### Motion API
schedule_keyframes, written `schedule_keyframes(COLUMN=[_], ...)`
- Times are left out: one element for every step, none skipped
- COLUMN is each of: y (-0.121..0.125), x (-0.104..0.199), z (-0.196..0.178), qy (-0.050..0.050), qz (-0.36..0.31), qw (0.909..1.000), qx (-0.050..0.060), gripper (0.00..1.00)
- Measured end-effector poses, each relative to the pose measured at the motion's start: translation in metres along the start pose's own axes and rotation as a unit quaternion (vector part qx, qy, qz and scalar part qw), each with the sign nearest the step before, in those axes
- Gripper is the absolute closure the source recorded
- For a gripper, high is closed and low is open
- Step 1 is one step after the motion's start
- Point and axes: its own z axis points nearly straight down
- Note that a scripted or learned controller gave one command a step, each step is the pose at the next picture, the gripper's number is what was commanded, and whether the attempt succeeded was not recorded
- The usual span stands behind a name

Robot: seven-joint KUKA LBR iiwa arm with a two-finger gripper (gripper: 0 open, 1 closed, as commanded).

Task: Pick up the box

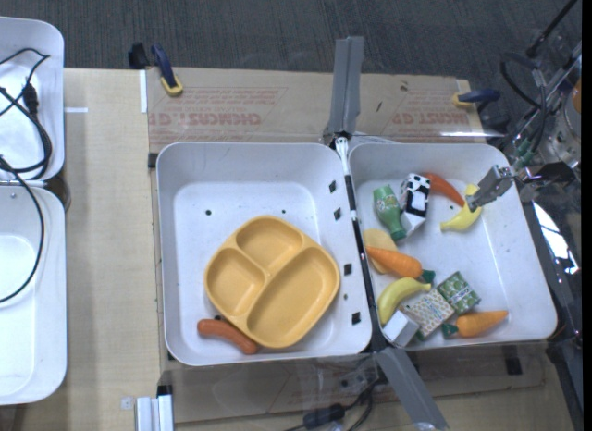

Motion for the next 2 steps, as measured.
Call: schedule_keyframes(y=[-0.013, 0.054], x=[0.054, 0.035], z=[0.114, 0.168], qy=[0.001, 0.001], qz=[0.023, 0.003], qw=[0.9997, 1.0000], qx=[0.002, 0.001], gripper=[0.00, 0.00])
